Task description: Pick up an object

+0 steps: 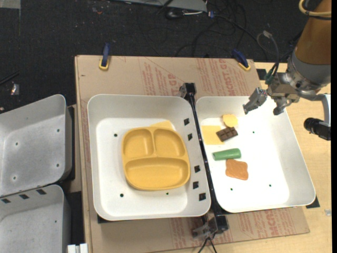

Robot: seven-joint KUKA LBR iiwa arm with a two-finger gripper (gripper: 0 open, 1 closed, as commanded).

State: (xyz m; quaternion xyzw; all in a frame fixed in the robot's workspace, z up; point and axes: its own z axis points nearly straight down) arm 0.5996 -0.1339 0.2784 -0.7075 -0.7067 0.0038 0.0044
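Here, the left bin (pixel 100 157) holds a yellow divided tray (pixel 156 158), and the right bin (pixel 284 167) holds a green cylinder (pixel 227 154), an orange piece (pixel 237 169), a brown block (pixel 227 134) and a small yellow piece (pixel 229 120). The gripper (pixel 267 104) hangs spread and empty above the right bin's far edge, apart from all of them.

Arm (pixel 316 30) cut off by right edge — yellow sheet (pixel 209 134) partly hidden under brown block (pixel 227 134).

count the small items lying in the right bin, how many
5, all in its left half: a pale yellow flat piece by the divider, a small yellow chunk, a dark brown block, a green cylinder, an orange piece nearest. None look hidden.
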